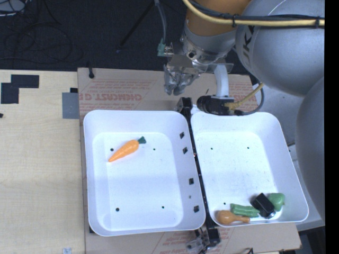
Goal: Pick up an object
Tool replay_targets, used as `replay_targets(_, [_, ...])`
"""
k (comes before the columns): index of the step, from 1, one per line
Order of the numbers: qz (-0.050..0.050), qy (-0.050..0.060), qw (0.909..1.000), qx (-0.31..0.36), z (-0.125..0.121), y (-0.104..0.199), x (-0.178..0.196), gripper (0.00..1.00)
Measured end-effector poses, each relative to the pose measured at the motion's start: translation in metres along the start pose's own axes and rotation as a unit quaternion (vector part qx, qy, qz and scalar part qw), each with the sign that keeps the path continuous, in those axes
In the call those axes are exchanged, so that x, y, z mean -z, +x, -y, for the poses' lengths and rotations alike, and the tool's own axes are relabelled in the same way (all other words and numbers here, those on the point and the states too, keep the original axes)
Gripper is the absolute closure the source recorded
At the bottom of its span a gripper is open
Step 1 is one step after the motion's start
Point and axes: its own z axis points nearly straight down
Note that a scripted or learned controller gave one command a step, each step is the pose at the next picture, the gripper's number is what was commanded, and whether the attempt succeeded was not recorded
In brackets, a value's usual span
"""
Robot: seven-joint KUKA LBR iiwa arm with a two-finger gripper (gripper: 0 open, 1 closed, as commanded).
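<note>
An orange carrot (126, 149) with a green top lies in the back left part of the left bin (139, 194). In the front right corner of the right bin (238, 163) several things are clustered: a black block (263, 205), a green piece (276, 199), a green pod-like piece (243, 210) and a tan pear-shaped thing (231, 217). My gripper (175, 85) hangs above the cardboard just behind the back rims of the bins, near the divide between them, well away from all the objects. Nothing is visibly held.
The bins stand on a cardboard sheet (122, 91) on a wooden bench (37, 157). A black clip strip (192, 163) runs between the bins. The grey arm (280, 36) looms over the back right.
</note>
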Motion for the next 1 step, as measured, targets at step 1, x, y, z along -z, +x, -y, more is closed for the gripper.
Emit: replay_targets(1, [0.000, 0.002, 1.0000, 0.000, 0.0147, 0.0547, 0.0341, 1.00])
